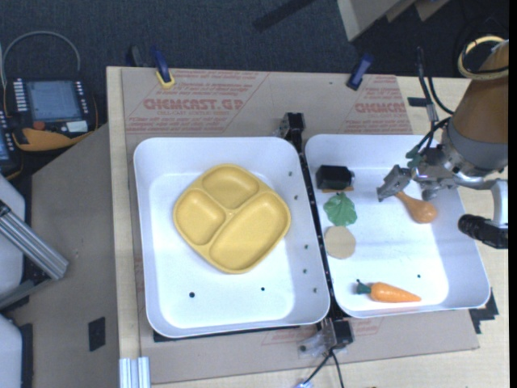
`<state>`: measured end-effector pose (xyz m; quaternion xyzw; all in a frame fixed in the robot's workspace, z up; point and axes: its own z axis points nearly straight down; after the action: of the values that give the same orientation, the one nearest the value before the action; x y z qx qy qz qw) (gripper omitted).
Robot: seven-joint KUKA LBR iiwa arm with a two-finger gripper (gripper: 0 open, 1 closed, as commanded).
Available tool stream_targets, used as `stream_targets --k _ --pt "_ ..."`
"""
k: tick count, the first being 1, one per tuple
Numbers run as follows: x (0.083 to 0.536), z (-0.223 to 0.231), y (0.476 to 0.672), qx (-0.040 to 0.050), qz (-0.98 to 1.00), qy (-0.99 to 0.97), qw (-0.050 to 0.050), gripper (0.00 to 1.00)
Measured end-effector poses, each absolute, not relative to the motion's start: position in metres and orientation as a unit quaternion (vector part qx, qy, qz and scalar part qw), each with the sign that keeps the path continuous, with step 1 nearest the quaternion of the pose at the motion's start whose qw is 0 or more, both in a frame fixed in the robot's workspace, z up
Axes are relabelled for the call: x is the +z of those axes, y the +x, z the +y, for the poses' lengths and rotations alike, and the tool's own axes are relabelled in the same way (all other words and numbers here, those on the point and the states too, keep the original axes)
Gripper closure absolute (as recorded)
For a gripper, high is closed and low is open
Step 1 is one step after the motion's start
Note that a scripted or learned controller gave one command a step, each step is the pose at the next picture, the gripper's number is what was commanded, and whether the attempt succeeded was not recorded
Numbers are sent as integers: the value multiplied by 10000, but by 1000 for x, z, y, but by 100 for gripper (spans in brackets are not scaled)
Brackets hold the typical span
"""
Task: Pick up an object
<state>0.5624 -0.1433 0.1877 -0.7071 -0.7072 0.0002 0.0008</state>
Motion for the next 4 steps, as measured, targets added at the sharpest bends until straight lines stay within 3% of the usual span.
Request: stream_targets --k 2,3,4 --pt "88 -149 557 18 -7068 -7074 35 0" --pt "102 -149 559 -1 -7067 -7075 -4 100" --pt "145 -151 560 -11 -7071 -7071 -27 100"
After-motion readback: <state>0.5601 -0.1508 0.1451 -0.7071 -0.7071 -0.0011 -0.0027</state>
